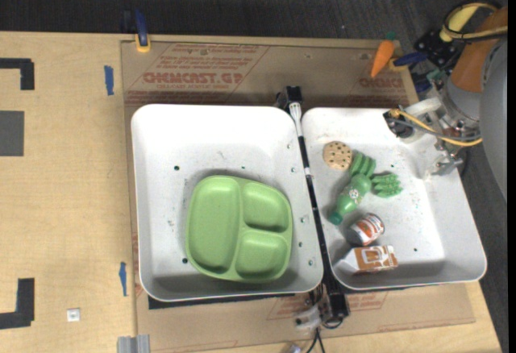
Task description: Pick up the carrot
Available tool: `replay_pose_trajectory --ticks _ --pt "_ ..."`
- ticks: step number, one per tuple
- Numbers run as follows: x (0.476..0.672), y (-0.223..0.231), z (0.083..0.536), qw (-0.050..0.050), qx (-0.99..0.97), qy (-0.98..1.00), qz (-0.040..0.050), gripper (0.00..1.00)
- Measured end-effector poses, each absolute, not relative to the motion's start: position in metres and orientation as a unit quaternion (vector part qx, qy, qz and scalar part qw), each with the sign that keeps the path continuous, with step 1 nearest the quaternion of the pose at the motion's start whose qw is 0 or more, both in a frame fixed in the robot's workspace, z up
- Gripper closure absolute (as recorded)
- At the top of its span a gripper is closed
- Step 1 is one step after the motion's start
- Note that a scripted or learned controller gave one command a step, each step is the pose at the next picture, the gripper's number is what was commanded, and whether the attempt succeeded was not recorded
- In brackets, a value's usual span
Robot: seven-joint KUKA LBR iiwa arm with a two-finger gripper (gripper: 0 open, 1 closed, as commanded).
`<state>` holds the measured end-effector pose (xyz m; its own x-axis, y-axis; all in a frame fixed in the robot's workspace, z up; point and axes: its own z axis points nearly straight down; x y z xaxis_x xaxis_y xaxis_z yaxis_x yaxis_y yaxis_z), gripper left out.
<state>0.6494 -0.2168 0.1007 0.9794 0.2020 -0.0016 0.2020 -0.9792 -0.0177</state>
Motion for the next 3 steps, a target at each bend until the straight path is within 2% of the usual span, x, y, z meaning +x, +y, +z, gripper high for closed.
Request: replay_pose_trajectory --ticks 1,2,3 --pt "0.658 -0.216 0.096 0.013 -0.993 -0.116 0.0092 0.0" --pt "0.658 -0.216 0.096 0.013 -0.993 -0.116 0.0091 0.0" --pt "0.656 -0.219 0.111 0.007 -0.995 -0.101 0.0029 0.0"
